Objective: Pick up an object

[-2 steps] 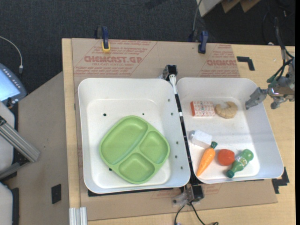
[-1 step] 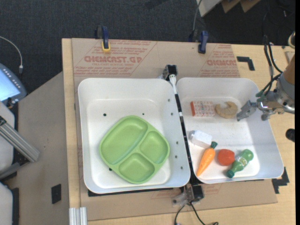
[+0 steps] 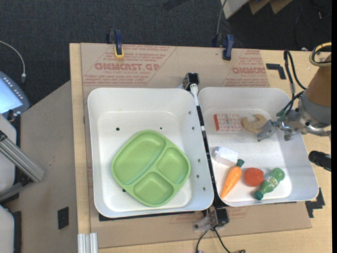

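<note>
In the right bin (image 3: 300, 157), a red-and-white printed card (image 3: 225, 122) and a tan curved piece (image 3: 253, 123) lie at the back. A white block (image 3: 226, 155) sits left of centre. Along the front lie a toy carrot (image 3: 231, 178), a red tomato (image 3: 253, 176) and a green bottle (image 3: 270, 183). My gripper (image 3: 276, 132) hangs low over the bin's back right, just right of the tan piece. Its fingers stand open with nothing between them, and the left fingertip (image 3: 265, 132) is close to the tan piece.
The left bin (image 3: 100, 141) holds a green divided plate (image 3: 151, 166). A black rod (image 3: 199, 117) runs along the wall between the two bins. Blue clamps (image 3: 117, 40) hold the cardboard base at the back.
</note>
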You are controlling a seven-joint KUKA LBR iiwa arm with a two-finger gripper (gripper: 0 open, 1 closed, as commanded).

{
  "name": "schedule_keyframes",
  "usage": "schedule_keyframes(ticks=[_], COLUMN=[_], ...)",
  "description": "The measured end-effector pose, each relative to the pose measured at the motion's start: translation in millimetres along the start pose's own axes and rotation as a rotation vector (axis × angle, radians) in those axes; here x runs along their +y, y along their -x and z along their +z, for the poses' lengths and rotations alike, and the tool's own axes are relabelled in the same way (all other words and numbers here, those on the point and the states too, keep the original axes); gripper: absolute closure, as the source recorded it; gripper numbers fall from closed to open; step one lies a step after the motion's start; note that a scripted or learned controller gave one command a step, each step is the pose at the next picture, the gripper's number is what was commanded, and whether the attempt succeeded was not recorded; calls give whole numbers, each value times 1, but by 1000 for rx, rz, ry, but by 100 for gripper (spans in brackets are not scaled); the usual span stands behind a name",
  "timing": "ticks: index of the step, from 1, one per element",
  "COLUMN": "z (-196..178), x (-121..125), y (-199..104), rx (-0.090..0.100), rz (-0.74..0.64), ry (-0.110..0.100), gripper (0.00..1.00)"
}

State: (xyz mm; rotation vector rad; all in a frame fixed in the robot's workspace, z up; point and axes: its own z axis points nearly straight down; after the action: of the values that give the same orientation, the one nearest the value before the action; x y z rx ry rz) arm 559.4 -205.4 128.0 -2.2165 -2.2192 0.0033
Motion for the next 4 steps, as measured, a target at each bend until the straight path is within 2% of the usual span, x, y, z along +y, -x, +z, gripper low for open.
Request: schedule_keyframes(ticks=[1,2,4], z=[46,33,-78], x=[-1,1,-4], y=[-1,0,-6], rx=[0,-3,-6], rz=[1,1,0], ry=[0,6,13], gripper=[0,100,100])
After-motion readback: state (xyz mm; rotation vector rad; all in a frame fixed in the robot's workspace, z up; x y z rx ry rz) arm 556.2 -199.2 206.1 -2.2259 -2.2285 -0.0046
